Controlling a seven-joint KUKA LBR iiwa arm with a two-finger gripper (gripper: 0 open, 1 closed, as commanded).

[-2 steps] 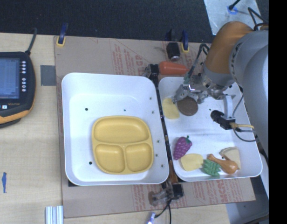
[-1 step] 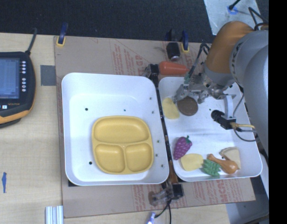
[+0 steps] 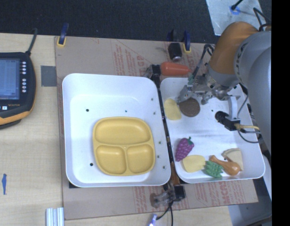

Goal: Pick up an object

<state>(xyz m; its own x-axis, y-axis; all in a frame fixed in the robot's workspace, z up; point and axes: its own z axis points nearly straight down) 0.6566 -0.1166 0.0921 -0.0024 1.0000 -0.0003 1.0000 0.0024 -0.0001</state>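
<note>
From above the bench, the arm comes in from the right and its gripper [image 3: 194,94] hangs over the far end of the right bin [image 3: 206,135]. It is right above the top edge of a brown disc [image 3: 190,109] lying flat on the bin floor. From here I cannot tell whether the gripper is apart or together, or whether it touches the disc; nothing is visibly clamped in it.

Just beside the disc, toward the wall between the bins, lies a pale yellow piece [image 3: 172,110]. A bunch of purple grapes [image 3: 183,148] sits well apart nearer the front. At the front end are a yellow slice [image 3: 194,163], something green [image 3: 212,170], a drumstick [image 3: 226,164] and a piece of bread [image 3: 233,154]. The left bin [image 3: 79,107] holds a yellow divided plate [image 3: 124,145].

The disc looks like the target, and I'd say the pick is barely begun. A flat, low thing like that wants the gripper centred over it and brought right down to the floor, straddling its width. It should keep off the pale yellow piece, so that piece doesn't get nudged or pinched along with it.
</note>
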